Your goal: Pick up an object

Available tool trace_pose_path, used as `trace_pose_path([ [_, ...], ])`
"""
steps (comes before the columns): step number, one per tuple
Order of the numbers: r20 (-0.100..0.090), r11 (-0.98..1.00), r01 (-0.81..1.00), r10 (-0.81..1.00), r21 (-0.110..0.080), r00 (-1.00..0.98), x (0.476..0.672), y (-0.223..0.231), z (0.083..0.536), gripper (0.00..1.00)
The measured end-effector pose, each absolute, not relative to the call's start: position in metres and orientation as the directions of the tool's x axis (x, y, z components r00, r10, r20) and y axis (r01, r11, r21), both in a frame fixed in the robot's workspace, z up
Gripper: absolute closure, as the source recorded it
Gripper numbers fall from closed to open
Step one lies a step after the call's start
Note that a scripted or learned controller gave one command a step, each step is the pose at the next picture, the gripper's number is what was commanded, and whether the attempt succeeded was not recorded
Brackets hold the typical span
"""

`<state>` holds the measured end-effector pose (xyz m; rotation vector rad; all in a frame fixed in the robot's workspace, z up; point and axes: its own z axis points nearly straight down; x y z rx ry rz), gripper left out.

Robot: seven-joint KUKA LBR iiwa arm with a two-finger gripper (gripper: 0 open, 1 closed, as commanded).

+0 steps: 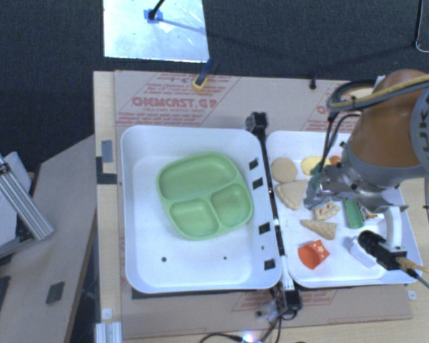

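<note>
The right bin holds several toy food pieces. A round tan cookie and a yellow piece lie at its far left. A pale bread wedge lies below them, and my gripper hangs low just right of that wedge. A small tan slice lies right under the gripper, with a tan triangle in front of it. A red piece with a yellow star sits near the front wall. A green stick lies to the right, partly under the arm.
The left bin holds a green three-compartment plate. A black-clipped divider separates the bins. The grey and orange arm covers the right bin's far right part. A foil-like sheet lies beyond the bench.
</note>
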<state>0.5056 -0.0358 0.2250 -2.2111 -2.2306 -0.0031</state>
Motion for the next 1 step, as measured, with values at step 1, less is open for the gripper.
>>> trace_pose_path([
  [1,0.001,0.007,1.000,1.000,0.003,-0.007,0.5201,-0.0241,0.2261,1.00],
])
